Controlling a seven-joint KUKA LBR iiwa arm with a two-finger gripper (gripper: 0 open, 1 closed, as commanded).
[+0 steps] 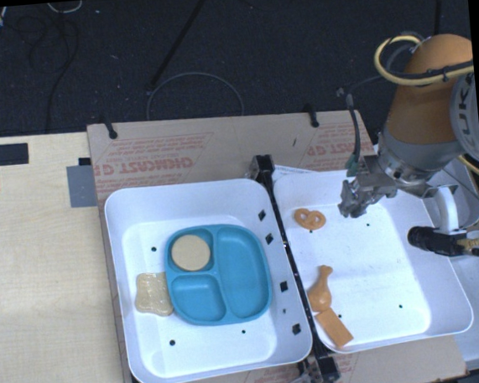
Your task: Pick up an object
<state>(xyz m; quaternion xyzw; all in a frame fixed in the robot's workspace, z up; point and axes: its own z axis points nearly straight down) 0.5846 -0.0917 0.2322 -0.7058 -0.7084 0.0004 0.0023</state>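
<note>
In the right bin (420, 320) a small brown pretzel (309, 218) lies near the upper left corner. An orange drumstick-shaped toy (320, 288) lies by the bin's left wall, with an orange wedge (335, 329) just below it. My gripper (355, 206) hangs over the upper part of the right bin, a short way to the right of the pretzel and apart from it. Nothing shows between its fingers.
The left bin (145, 347) holds a blue divided tray (231, 280) with a round tan cookie (190, 252) in its upper left compartment. A pale beige piece (152, 294) lies against the tray's left side. A black divider (279, 250) runs between the bins.
</note>
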